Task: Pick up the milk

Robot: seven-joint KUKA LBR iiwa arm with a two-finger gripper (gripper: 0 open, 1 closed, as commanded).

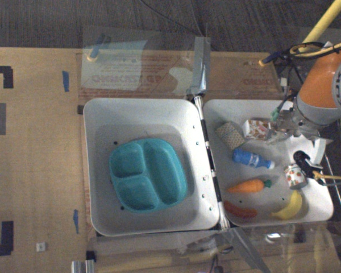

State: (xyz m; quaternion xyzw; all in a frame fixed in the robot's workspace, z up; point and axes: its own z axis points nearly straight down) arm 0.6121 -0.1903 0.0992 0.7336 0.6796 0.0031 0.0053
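Milk first: I take the white carton with the red print for it, lying on its side near the back wall of the right bin. The print is too small for me to be sure. Arm is in from the right, orange band showing, wrist low over that back corner. End effector sits just beside the carton's right end, maybe touching it. Apart or together, I can't tell from up here; the wrist and cabling crowd that spot, and I don't see the carton clamped.

Left of the carton, close to it, lies a tan woven cylinder, tilted. Towards me from there, a blue bottle with a white cap lies on its side near the middle of the bin. An orange carrot comes next, then a dark red pepper-shaped piece by the front wall. A yellow banana curves in the front right corner, and just behind it stands a small white box with red spots. A black fitting hangs over the bin's right side next to that box.

Left bin holds a teal divided plate, flat, slightly turned. Both bins sit side by side, touching, on the brown bench.
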